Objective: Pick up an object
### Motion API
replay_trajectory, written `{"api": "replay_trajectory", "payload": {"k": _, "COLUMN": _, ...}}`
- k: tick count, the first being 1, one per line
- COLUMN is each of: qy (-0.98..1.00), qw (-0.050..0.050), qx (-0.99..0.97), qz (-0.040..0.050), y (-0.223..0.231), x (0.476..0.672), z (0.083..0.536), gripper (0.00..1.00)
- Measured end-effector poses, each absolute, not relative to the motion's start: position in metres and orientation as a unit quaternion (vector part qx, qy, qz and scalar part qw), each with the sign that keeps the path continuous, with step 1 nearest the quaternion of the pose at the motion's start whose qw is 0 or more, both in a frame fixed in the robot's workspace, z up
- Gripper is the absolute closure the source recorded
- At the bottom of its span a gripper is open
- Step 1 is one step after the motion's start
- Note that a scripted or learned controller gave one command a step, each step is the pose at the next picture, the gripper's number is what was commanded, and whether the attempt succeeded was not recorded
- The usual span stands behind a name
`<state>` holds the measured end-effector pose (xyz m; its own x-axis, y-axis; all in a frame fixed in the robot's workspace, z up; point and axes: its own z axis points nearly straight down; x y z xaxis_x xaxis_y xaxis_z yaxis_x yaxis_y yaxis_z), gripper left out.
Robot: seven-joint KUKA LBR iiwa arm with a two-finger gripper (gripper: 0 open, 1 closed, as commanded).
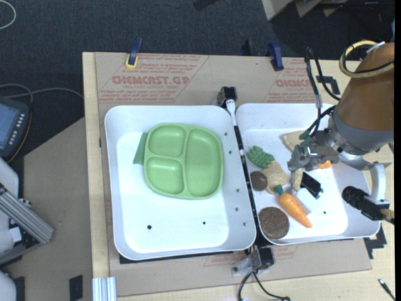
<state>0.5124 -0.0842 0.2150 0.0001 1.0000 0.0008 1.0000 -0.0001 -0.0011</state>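
Note:
My gripper hangs low over the middle of the right bin, under the orange-banded wrist. Just left of it lie a beige chunk and a small brown piece. An orange carrot lies just below the gripper, pointing to the lower right. A green leafy toy sits near the bin's left wall, and a round brown disc rests at the front left corner. A tan wedge lies behind the gripper. A small orange bit shows right beside the gripper; whether it is held is unclear.
The left bin holds a green divided plate. A black divider clamp sits between the bins at the back. The arm's body covers the right bin's back right part. A black part juts in at the right rim.

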Motion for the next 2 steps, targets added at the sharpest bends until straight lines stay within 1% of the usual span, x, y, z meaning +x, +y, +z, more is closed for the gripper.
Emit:
{"api": "replay_trajectory", "payload": {"k": 1, "qy": -0.707, "qw": 0.001, "qx": -0.707, "qz": -0.0001, "y": -0.085, "x": 0.512, "z": 0.215, "gripper": 1.0}}
{"api": "replay_trajectory", "payload": {"k": 2, "qy": -0.707, "qw": -0.001, "qx": -0.707, "qz": -0.0009, "y": -0.088, "x": 0.518, "z": 0.233, "gripper": 1.0}}
